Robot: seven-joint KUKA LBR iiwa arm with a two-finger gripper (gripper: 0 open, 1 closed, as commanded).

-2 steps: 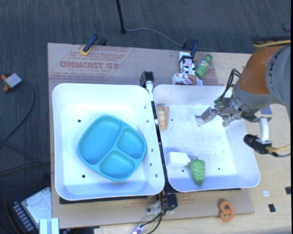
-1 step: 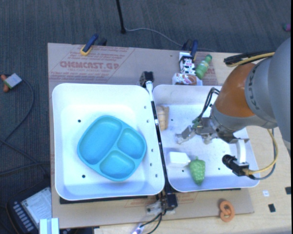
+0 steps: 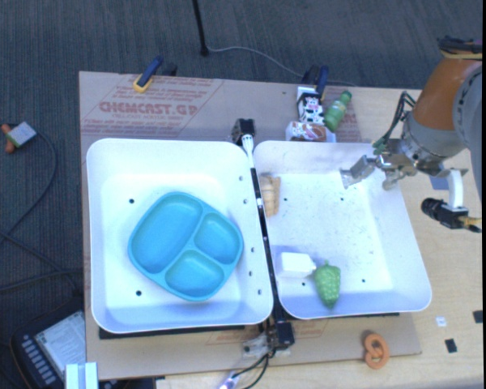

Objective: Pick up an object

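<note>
Your end effector (image 3: 371,168): at right bin's (image 3: 405,241) far edge, grip state unreadable. Below-left of it, bumpy green object (image 3: 327,284), long axis running near-to-far; white block (image 3: 296,262) beside.

Right bin (image 3: 389,286) floor open at centre, white block (image 3: 296,262) and green toy (image 3: 327,284) crowding 7 o'clock, wooden piece (image 3: 269,194) at 10 o'clock wall.

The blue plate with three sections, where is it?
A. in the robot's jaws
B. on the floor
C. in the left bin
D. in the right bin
C: the blue plate lies flat inside the left bin, while the right bin holds a green object and a white block.
</note>
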